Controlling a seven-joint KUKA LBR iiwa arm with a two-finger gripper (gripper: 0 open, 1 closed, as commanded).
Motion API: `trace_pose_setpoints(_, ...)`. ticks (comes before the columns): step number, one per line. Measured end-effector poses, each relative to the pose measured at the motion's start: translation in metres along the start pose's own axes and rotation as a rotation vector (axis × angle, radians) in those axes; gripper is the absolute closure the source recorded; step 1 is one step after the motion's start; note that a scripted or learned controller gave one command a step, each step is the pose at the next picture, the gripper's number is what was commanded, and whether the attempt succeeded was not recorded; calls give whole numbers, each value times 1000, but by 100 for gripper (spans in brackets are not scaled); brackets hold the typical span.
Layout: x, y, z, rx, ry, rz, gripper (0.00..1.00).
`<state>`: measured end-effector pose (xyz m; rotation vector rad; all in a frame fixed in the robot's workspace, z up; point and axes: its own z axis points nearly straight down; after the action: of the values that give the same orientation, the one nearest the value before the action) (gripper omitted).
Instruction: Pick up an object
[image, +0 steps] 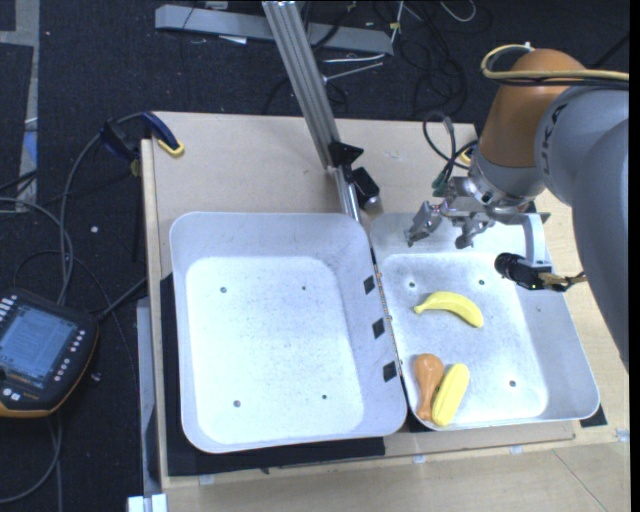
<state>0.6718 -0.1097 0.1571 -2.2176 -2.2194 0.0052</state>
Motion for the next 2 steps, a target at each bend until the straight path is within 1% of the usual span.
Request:
trace_pose_setpoints(1,-1,-7,45,-1,0,0,0)
trace_pose_setpoints(2,0,-8,63,-4,-1,0,0)
